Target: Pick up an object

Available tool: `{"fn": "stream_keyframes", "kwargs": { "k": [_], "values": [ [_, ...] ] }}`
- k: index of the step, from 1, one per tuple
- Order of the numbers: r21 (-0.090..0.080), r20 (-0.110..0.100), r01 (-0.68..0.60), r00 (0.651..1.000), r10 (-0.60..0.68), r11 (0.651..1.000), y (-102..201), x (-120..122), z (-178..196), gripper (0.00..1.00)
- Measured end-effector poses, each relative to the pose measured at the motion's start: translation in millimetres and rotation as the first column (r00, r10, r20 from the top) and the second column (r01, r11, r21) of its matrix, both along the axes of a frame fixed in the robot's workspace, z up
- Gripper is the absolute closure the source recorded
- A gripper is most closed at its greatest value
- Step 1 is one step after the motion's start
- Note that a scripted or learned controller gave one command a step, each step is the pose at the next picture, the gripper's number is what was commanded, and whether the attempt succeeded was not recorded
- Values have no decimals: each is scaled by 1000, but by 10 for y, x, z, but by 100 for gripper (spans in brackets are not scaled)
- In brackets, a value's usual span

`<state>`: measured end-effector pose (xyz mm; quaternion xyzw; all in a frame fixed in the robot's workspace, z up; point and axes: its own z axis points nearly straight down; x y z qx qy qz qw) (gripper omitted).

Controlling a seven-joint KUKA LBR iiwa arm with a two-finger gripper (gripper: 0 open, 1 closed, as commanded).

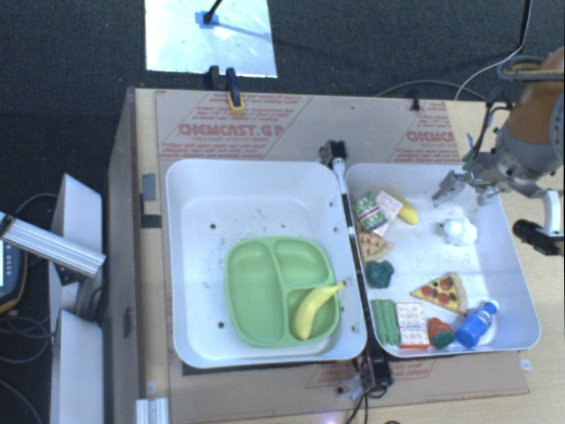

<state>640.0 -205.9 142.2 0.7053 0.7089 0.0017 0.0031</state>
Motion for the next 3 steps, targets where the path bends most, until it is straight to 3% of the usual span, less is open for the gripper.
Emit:
{"fn": "stream_keyframes", "kwargs": {
  "k": [1, 2, 3],
  "values": [
    [1, -5, 3, 1000, -2, 1000, -9, -642, -78, 0],
    [2, -5, 1, 1000, -1, 1000, 657, -1093, 296, 0],
    [0, 6, 3, 1000, -3, 1000, 482, -1493, -529, 0]
  ]
}}
